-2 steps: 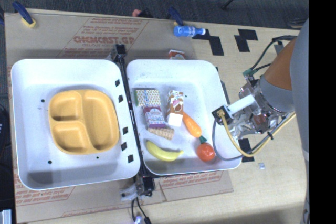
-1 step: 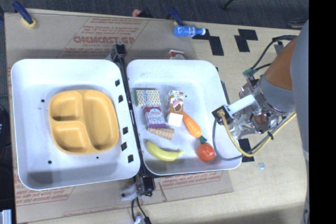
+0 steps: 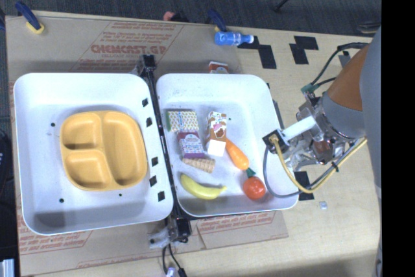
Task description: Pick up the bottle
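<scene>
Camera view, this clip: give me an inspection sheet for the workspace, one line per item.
Surface: bench covered in printed cardboard, bearing a left bin and a right bin.
Job's things: no bottle clearly identifiable; small carton is the closest candidate.
Clutter: yellow divided tray in left bin; banana, tomato, carrot, snack packs in right bin.
Grippers: claw outside right bin's right wall, holding nothing visible.
Cables: yellow cable looping below the claw.
Surroundings: blue clamps at bench's far edge.
</scene>
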`<state>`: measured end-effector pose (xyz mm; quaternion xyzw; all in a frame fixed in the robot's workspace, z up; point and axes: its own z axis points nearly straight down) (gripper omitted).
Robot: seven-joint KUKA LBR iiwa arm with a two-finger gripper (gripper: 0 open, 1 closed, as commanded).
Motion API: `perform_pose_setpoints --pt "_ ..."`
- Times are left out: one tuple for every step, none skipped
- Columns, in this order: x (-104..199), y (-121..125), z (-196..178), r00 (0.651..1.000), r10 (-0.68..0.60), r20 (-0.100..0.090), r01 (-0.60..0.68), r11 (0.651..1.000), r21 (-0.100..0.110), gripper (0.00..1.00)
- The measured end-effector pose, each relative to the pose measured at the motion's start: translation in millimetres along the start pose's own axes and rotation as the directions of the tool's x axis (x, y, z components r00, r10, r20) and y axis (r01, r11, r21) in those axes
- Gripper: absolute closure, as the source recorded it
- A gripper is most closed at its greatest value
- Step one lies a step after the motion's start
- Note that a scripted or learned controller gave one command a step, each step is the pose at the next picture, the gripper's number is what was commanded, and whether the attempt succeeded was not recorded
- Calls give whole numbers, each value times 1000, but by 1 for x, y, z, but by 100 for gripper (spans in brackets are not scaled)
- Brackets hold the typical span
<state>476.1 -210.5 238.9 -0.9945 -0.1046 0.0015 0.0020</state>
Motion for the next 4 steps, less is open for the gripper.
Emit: perform_pose_setpoints --pt "0 0 -11 1000 -26 -1 26 1000 -1 100" --pt "0 0 -4 1000 -1 2 1 1000 2 100" --pt "0 0 -3 1000 -1 3 1 1000 3 100" --pt "0 0 2 1000 1 4 -1 1000 3 100"
